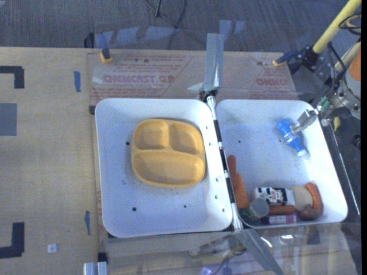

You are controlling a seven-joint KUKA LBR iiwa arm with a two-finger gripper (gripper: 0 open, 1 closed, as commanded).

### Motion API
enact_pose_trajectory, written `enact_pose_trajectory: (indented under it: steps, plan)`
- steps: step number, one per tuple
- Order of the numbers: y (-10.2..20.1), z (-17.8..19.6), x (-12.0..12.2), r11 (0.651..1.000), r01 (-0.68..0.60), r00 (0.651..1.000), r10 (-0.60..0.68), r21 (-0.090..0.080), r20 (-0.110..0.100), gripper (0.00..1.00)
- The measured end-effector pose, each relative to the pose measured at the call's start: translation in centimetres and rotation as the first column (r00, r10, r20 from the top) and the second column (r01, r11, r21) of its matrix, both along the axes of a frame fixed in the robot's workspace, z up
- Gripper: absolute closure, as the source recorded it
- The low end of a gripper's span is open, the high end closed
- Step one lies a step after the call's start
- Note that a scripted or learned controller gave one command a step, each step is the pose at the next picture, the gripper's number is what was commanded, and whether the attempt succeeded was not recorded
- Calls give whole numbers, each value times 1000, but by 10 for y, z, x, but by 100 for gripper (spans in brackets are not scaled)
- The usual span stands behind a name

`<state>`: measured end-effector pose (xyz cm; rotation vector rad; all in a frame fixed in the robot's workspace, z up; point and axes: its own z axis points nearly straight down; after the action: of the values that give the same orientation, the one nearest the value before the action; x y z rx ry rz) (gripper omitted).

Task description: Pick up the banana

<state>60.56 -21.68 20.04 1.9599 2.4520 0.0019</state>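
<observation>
Banana pickup not yet begun.
The hand (pixel 299 125), its grip state unclear, hovers by a blue object (pixel 290 135) in the right bin (pixel 338 179).

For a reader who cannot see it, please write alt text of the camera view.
The gripper sits over the right bin, at a blue object. Along that bin's near edge lie an orange carrot-like piece, a small carton and other items. The left bin holds a yellow divided tray.
</observation>
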Motion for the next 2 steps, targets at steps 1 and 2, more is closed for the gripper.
enact_pose_trajectory:
  steps: [1,2]
  plan:
    - [5,-97,20,998,-57,998,57,9,7,0]
    - [-5,-74,-17,996,-91,996,91,1,0,0]
